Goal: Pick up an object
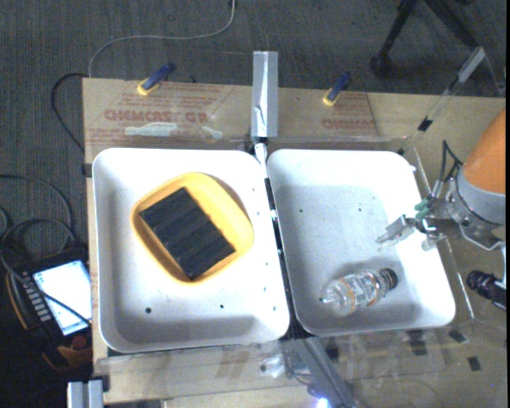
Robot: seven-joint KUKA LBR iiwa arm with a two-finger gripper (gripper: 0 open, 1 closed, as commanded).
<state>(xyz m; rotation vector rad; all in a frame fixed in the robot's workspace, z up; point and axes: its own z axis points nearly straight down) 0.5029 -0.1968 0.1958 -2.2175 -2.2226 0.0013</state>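
Soft, dim, slightly blurry overhead light.

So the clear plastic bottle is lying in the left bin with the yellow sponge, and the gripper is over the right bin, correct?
Not quite. The camera view shows the bottle lying in the right bin, near its front edge. The yellow sponge lies in the left bin, and the gripper is over the right bin.

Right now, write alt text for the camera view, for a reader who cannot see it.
Seen from above, two shallow white bins sit side by side: the left bin holds a yellow dish with a black ridged block, the right bin a clear plastic bottle lying on its side. The gripper reaches in from the right, above the bottle.
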